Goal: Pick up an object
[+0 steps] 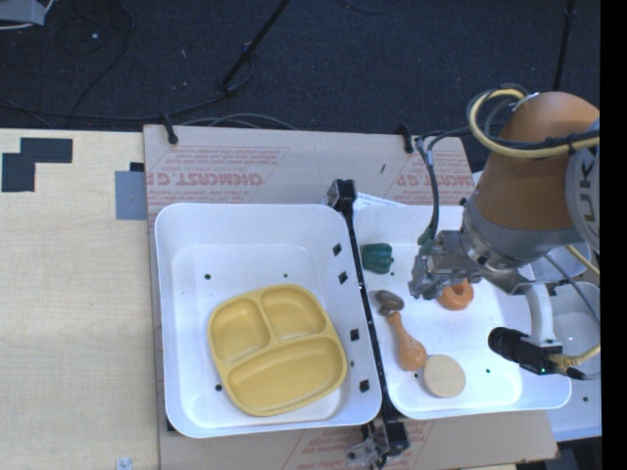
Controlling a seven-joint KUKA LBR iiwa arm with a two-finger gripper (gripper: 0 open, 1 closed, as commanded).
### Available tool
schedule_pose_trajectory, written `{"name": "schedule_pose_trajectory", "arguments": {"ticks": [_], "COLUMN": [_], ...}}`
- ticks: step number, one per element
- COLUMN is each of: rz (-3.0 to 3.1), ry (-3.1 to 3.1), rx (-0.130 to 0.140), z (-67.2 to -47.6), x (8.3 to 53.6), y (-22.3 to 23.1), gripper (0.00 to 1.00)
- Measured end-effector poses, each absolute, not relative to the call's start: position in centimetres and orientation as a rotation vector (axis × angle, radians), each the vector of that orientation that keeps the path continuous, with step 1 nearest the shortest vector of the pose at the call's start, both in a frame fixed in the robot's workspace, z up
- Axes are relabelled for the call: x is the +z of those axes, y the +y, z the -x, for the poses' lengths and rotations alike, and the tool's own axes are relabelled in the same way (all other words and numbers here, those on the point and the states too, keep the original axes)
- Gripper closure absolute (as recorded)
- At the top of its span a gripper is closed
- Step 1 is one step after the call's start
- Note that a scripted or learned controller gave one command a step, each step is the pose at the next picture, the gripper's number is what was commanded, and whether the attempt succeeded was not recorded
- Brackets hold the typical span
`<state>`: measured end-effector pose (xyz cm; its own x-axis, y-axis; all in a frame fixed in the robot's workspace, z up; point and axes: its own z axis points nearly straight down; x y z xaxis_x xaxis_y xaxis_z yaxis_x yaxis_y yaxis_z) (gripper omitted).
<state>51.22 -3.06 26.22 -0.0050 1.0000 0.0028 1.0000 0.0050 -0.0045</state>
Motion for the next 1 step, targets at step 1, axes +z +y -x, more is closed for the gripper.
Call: {"name": "schedule_pose_trajectory", "arguments": {"ticks": [1], "rz": [2.212], "ry": [-2.224], "rx": [0.003], "z": [-51.77], "x": [25.90], "y": [2.66], "gripper": [1.00]}}
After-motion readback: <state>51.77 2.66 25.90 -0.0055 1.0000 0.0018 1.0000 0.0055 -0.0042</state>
